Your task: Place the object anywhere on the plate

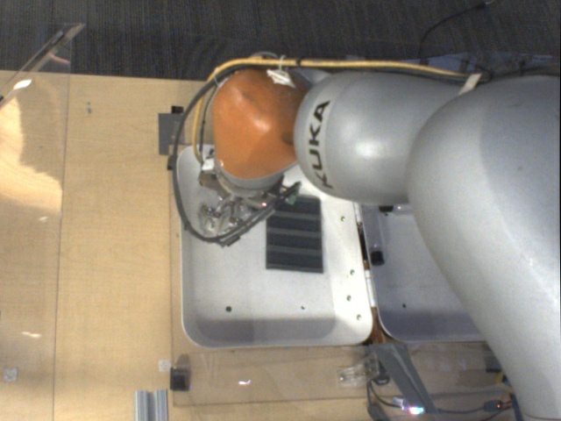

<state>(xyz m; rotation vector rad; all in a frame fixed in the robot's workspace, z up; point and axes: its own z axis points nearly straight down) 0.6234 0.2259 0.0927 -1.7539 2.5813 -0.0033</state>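
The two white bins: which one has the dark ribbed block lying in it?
The left bin, the one under the arm's orange band. The dark ribbed block lies on its floor; the right bin shows bare white floor where the arm leaves it visible.

We see a pale wooden bench (96, 261) under glare from overhead light, and dark grey carpet (219, 11) running along the far side.
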